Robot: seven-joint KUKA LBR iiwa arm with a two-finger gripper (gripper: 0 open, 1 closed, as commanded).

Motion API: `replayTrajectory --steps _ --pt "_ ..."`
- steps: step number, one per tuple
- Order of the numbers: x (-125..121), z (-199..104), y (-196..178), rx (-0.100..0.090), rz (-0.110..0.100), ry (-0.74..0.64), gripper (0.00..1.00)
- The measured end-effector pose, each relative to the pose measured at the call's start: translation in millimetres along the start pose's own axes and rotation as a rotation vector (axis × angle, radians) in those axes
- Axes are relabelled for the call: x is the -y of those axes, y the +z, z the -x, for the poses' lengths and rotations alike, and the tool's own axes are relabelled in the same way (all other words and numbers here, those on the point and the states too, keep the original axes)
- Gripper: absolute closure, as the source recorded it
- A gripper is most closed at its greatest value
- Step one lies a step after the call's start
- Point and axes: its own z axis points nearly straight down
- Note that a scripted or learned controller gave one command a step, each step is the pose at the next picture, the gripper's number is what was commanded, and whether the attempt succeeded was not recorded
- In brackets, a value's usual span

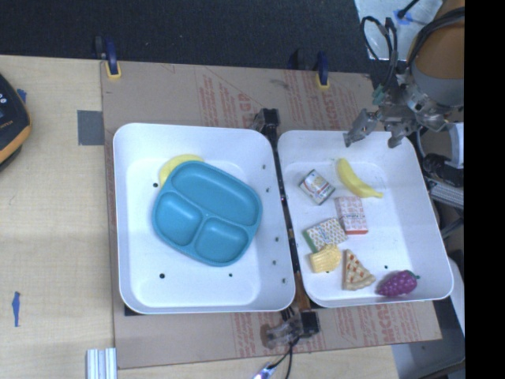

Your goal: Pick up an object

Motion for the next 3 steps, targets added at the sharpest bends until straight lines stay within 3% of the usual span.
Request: replayTrajectory --steps 1,2,3 --pt "-4 15 130 0.000 -0.001 0.000 0.00" --pt "-5 16 119 0.001 -0.001 -0.002 1.00" --pt "24 -56 29 -0.001 0.002 0.000 1.00"
